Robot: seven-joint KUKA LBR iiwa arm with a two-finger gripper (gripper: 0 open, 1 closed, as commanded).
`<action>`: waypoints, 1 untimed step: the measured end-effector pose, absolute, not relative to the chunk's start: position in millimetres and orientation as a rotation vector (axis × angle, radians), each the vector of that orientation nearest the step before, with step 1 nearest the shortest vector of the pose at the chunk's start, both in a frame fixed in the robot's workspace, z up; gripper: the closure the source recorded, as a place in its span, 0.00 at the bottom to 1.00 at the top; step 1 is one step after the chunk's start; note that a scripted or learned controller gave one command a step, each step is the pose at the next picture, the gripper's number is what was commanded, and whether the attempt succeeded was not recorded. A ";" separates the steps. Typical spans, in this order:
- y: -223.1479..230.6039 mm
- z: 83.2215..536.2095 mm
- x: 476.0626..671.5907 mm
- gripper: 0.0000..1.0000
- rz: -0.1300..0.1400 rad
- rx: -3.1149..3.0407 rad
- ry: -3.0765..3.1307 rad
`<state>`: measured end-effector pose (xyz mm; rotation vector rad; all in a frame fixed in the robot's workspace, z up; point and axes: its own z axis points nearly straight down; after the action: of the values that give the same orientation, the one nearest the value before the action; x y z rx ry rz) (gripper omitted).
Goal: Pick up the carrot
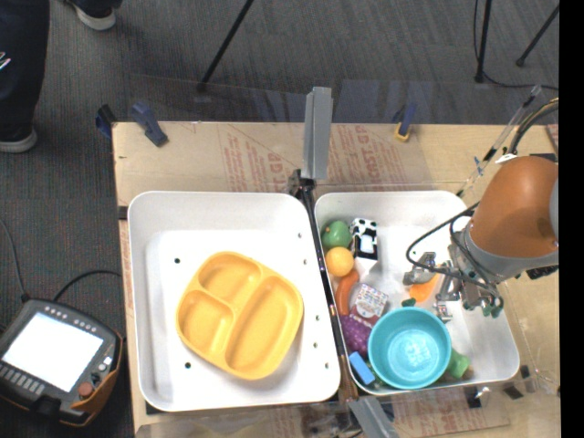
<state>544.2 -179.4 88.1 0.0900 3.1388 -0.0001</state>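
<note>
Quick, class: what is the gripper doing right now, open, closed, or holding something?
Gripper: over the right bin, above the blue bowl; whether it is open, closed or holding anything cannot be told.

bins (146,245): two
yellow divided plate (240,313): one
blue bowl (409,347): one
carrot (346,292): one

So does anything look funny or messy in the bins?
A bit. The right bin is crammed: the carrot lies against its left wall, hemmed in by a yellow ball, a small packet and the blue bowl. The yellow divided plate sits slanted in the left bin. Nothing looks spilled or broken.
</note>
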 end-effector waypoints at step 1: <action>-176.8 98.2 546.0 1.00 0.002 0.081 3.137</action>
<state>546.0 -176.8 98.2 0.0809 3.1370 0.0016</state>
